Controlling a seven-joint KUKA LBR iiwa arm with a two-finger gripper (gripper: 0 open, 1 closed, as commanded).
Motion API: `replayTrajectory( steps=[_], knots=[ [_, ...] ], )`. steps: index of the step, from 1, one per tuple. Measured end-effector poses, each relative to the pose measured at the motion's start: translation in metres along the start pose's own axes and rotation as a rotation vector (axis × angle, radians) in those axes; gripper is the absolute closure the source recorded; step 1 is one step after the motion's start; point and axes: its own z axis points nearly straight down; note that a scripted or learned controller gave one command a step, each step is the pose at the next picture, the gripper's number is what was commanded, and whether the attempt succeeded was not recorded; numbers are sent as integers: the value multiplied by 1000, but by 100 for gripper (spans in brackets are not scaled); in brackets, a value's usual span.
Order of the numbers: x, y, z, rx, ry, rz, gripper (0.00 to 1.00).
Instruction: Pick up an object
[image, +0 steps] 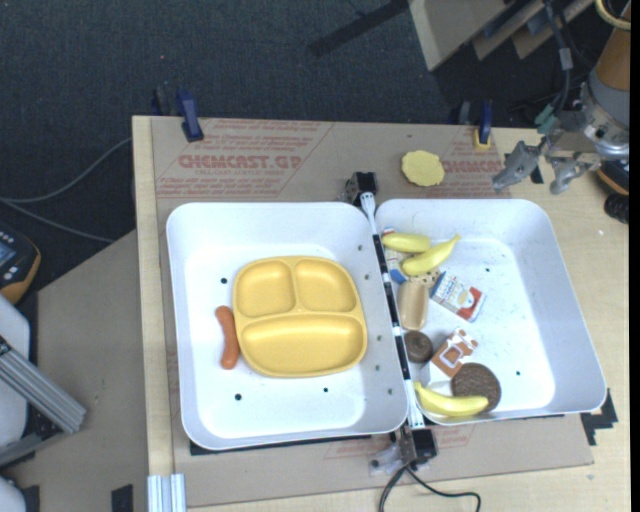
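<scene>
Fingers (512, 168) of the gripper (540, 168) stand spread, with nothing between them, above the bare board just beyond the far rim of the right bin (575, 300). The arm's grey wrist, with a sliver of its orange band, enters at the top right corner. By the look of it, the pick has not started: the tool hovers outside the bin, well apart from anything it could take.

Nearest to it, on the board and outside both bins, lies a flat yellow disc (423, 168), left of the gripper. Inside the right bin the objects crowd along the wall shared with the other bin. Two bananas (420, 250) cross each other at the far end, touching; just below them sits a tan cylinder (412, 303), and beside it a small white and red carton (457, 296). Nearer the camera are a small dark round piece (417, 347), a second small red and white packet (458, 350), a large brown cookie (474, 381) and a third banana (452, 403), which touches the cookie.

The left bin (200, 300) holds a yellow divided plate (298, 316) with a sausage (228, 337) just beside its left edge.

The next move probably calls for carrying the gripper in over the right bin and down onto one piece. The carton looks easiest, since bare floor lies on its right.
</scene>
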Motion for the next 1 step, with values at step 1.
replayTrajectory(
  steps=[1],
  knots=[
    [46,1,99,9,3,-3,0]
  ],
)
